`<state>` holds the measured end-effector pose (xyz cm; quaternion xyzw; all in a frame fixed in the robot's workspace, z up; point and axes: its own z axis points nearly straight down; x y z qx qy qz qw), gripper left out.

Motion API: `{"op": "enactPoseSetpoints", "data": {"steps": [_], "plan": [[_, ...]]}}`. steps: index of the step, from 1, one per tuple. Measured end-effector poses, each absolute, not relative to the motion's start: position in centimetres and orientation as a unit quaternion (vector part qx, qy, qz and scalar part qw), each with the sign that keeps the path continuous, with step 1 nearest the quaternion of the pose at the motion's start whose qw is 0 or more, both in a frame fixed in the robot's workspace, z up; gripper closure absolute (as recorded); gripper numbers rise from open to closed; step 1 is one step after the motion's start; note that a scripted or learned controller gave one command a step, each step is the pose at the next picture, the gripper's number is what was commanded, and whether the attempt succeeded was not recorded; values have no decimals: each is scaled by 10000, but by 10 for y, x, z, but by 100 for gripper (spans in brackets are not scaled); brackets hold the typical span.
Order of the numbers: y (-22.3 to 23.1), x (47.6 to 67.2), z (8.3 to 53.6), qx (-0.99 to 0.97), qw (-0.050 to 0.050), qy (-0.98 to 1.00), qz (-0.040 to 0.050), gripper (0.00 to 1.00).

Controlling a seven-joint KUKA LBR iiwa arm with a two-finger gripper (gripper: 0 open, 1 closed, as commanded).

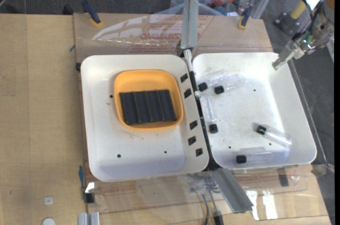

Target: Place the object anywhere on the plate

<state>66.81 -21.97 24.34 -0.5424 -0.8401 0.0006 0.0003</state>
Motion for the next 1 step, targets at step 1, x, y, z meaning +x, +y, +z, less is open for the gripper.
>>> {"op": "enactPoseSetpoints", "data": {"steps": [1], "plan": [[-220,668,242,-4791,0,-8778,3,0]]}}
